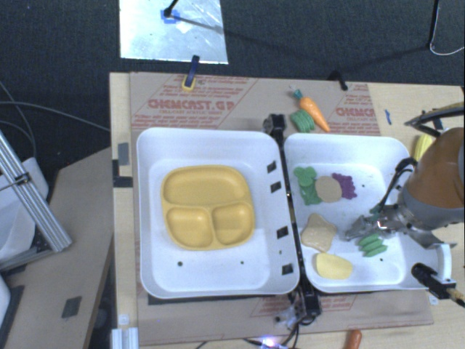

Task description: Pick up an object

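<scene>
Fingers (361, 229) low in right bin (392, 151), beside green toy (373, 245)

Dark blue-grey carpet (65, 42) fills the upper part of the frame. A shiny metal sheet (173, 20) lies at upper centre. The tan bench (240, 93) spans the middle; an aluminium frame (29, 202) stands at left.

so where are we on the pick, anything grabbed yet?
Done: the arm has reached into the right bin, and the gripper sits low beside the green toy. In hand: nothing visibly between its fingers. Left: grasp and lift. The tan slice, yellow piece and purple-green toy cluster lie untouched in that bin.
</scene>
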Controlling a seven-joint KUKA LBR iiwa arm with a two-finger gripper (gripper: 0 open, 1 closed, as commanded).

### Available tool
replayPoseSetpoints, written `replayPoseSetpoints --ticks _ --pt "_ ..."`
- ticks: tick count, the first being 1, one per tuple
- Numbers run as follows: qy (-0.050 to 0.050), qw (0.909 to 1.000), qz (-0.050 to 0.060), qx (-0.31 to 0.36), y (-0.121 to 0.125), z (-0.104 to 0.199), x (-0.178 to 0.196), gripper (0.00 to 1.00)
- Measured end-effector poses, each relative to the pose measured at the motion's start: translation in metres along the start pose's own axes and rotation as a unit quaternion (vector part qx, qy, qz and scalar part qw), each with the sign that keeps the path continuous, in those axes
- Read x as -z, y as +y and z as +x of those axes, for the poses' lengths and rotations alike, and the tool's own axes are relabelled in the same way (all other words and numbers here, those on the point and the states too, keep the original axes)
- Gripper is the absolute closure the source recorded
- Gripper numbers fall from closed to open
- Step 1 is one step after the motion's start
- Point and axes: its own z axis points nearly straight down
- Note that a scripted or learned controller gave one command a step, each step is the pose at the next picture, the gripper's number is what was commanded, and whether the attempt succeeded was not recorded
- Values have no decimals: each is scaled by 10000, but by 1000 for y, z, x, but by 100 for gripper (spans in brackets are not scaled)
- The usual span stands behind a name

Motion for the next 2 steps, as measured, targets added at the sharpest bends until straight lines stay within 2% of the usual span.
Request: replayPoseSetpoints --ticks 1,2 --pt "-4 10000 -38 30 4 3 11 100" --pt "12 10000 -14 49 -17 46 0 100"
